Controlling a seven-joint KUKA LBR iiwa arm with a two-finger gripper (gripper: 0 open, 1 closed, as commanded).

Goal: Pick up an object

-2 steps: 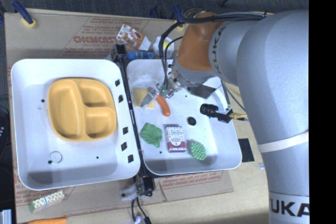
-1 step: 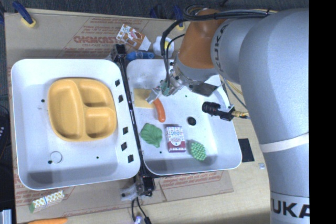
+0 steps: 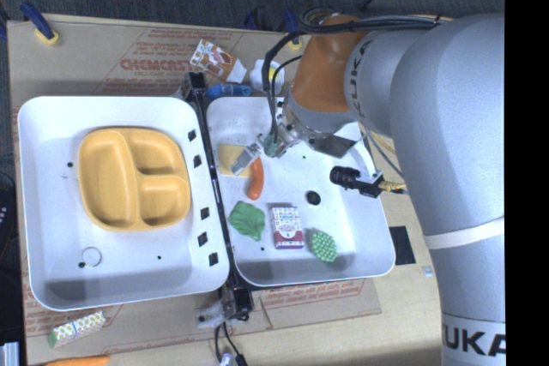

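Observation:
My gripper [image 3: 254, 153] reaches down into the right bin [image 3: 364, 257] near its left wall. Its tips hang just above the upper end of an orange carrot [image 3: 256, 177] and beside a pale yellow block [image 3: 230, 159]. Nothing shows between the fingers. Lower in the same bin lie a green leafy piece [image 3: 248, 220], a small red and white box [image 3: 286, 227] and a green dotted round piece [image 3: 323, 246]. The orange wrist band [image 3: 322, 73] stands above the bin's back edge.
The left bin [image 3: 51, 270] holds a yellow divided tray [image 3: 135, 177]. A black divider with clips [image 3: 210, 184] runs between the bins. Small packets lie on the cardboard behind [image 3: 208, 57] and at the front left [image 3: 77, 328]. The grey arm [image 3: 446, 141] covers the right side.

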